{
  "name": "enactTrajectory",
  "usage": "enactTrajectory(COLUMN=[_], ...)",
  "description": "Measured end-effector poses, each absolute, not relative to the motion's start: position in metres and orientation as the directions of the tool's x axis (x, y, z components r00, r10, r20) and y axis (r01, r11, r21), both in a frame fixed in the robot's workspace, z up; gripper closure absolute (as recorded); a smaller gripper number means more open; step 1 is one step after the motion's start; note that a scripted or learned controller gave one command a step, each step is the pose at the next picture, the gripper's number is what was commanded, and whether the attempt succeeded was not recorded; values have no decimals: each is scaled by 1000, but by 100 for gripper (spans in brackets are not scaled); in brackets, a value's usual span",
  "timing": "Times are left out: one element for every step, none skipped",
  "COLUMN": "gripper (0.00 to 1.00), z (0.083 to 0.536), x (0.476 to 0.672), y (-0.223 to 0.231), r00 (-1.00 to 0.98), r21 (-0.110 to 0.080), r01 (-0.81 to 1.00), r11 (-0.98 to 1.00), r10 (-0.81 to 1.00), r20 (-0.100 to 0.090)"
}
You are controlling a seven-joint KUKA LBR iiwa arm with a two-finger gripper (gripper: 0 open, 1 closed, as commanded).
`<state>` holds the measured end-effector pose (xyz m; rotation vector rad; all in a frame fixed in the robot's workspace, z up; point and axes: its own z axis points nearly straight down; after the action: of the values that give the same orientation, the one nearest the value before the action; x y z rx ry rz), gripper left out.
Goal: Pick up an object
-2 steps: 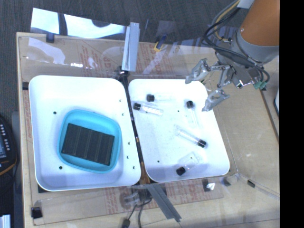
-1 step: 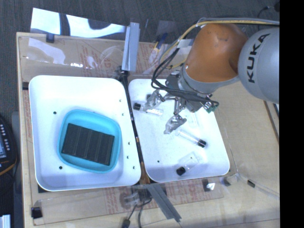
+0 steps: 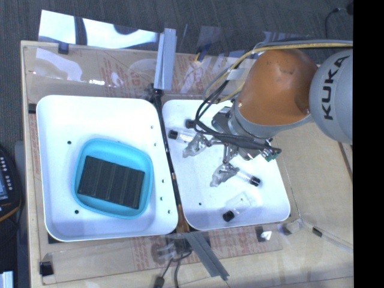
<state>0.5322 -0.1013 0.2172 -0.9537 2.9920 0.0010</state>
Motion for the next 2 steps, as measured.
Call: enactTrajectory(gripper=[0, 0], z=[217, 365], x=[532, 558], y=[-101, -71], r00=[-815, -332], r21=[0, -5], r01=[-579, -943], r11=[815, 332], r10=[-579, -943], r20=[-1, -2])
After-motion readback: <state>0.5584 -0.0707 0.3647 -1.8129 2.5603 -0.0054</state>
